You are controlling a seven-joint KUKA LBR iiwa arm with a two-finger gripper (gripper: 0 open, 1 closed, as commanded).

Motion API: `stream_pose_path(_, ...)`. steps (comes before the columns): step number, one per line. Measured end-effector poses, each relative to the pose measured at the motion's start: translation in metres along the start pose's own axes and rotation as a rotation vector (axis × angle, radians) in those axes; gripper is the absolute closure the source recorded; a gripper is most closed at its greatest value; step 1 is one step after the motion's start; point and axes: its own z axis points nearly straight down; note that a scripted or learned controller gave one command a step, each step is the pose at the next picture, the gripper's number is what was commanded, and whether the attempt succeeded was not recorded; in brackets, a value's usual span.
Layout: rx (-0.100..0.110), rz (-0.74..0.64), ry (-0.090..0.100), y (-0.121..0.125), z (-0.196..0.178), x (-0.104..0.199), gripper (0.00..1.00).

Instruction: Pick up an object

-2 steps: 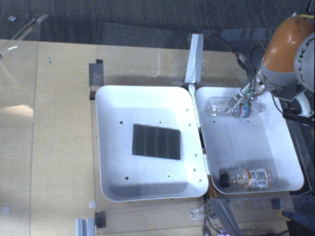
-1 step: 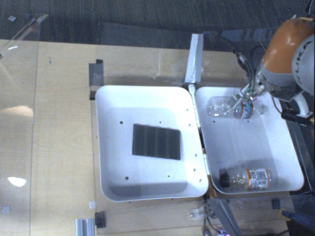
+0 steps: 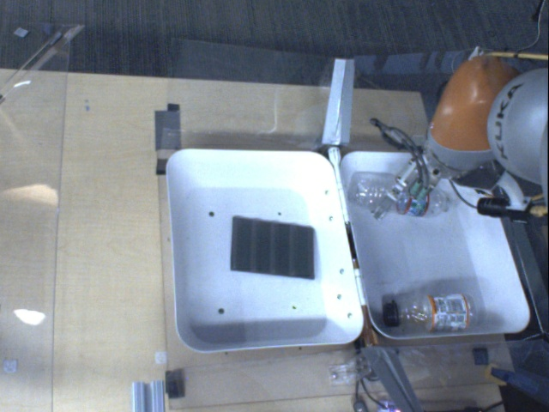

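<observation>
A clear, crumpled plastic bottle (image 3: 369, 194) lies on its side at the far end of the right bin (image 3: 489, 256). My gripper (image 3: 412, 192) reaches down from the right and sits right over the bottle's middle, covering part of it. Whether it has hold of the bottle is unclear. A second bottle (image 3: 429, 311), with a black cap and an orange-and-white label, lies on its side along the right bin's near wall. A dark ribbed rectangular pad (image 3: 273, 247) lies flat in the middle of the left bin (image 3: 197, 196).
The grey arm with its orange band (image 3: 467, 110) hangs over the right bin's far right corner. A grey metal post (image 3: 338, 101) stands behind the gap between the bins. Cables (image 3: 506, 206) trail along the right bin's right side.
</observation>
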Motion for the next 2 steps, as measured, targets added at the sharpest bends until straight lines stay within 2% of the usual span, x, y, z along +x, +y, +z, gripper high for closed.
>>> stream_pose_path(1, -0.005, 0.001, -0.005, 0.002, -0.013, -0.002, 1.0)
stream_pose_path(2, 0.0, 0.272, 0.008, 0.046, -0.094, 0.051, 1.0)
